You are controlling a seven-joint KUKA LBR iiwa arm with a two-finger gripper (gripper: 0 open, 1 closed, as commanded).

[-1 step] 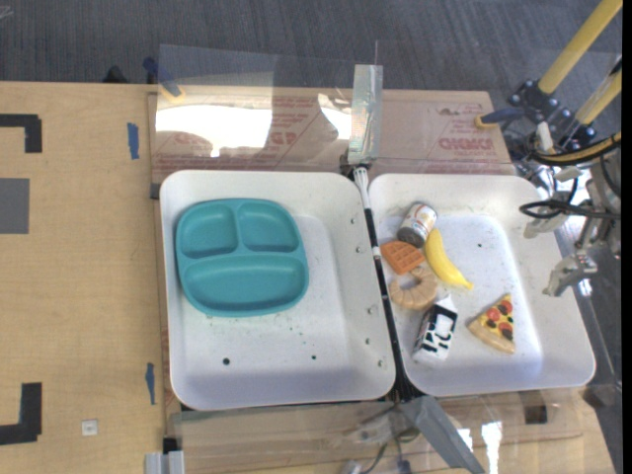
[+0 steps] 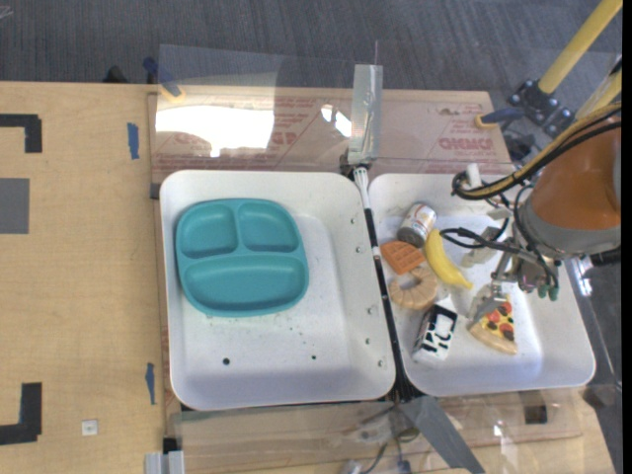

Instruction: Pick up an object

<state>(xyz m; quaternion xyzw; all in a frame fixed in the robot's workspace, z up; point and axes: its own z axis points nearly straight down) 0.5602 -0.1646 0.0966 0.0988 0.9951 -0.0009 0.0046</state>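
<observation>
Camera view: banana lies diagonally.

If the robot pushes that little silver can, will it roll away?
Probably a little. The can looks round and seems to lie tilted on its side, so a nudge could roll it. It may not go far: the banana and the cracker sit close beside it. It looks small, so likely light.

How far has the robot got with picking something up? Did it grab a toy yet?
Not yet, as far as the view shows. Done: the arm has reached over the right bin, and its hand hangs just above the pizza slice. In hand: nothing visible between its parts. Left: grabbing and lifting. The banana, can and black-and-white block lie in the bin.
</observation>
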